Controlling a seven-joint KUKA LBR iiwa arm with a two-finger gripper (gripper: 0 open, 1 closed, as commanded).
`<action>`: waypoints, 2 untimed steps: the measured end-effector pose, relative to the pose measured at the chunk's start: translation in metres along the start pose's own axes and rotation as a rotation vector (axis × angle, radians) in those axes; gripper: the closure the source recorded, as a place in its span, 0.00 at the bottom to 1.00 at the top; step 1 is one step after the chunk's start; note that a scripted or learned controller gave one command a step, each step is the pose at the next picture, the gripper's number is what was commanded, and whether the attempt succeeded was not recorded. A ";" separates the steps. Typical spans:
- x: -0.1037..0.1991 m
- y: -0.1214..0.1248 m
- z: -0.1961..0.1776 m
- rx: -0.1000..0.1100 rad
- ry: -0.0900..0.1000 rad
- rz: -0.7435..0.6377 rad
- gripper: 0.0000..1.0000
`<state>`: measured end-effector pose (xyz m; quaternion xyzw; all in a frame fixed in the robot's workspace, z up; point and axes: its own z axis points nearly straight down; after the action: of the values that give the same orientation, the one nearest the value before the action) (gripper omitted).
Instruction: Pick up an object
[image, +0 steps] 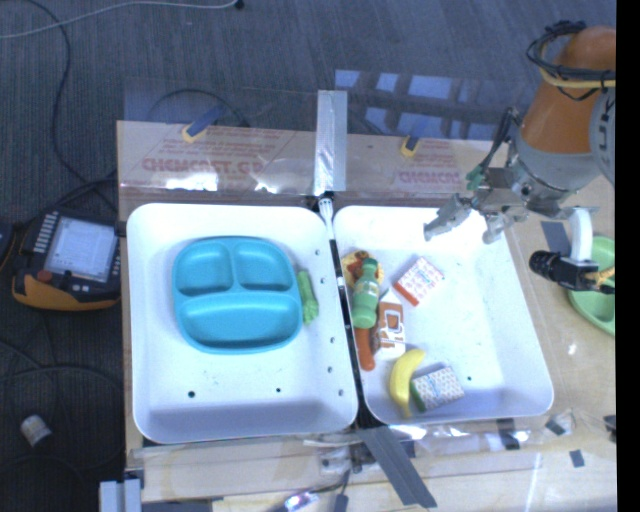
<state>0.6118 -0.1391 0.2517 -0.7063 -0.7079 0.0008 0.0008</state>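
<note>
My gripper (465, 229) hangs open over the far right part of the right bin (520, 330), with nothing between its fingers. Below and to its left lies a white and orange box (419, 281). Along the bin's left wall stand a green bottle (365, 293) and a small carton (390, 330), with an orange stick (364, 350) beside them. A yellow banana (403, 378) and a grey patterned box (437, 387) lie near the front edge. The left bin (200, 400) holds a blue divided plate (238, 292) and a green item (307, 296).
A raised rim between the two bins (343, 330) runs front to back. A green bowl (598, 292) sits outside the right bin at the far right. An orange and grey control pendant (65, 262) lies on the floor at the left.
</note>
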 end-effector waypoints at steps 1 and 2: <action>0.040 -0.009 0.118 0.001 0.000 -0.069 0.00; 0.039 -0.021 0.156 -0.026 -0.011 -0.104 0.00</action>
<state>0.5904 -0.1006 0.0956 -0.6686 -0.7435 -0.0044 -0.0121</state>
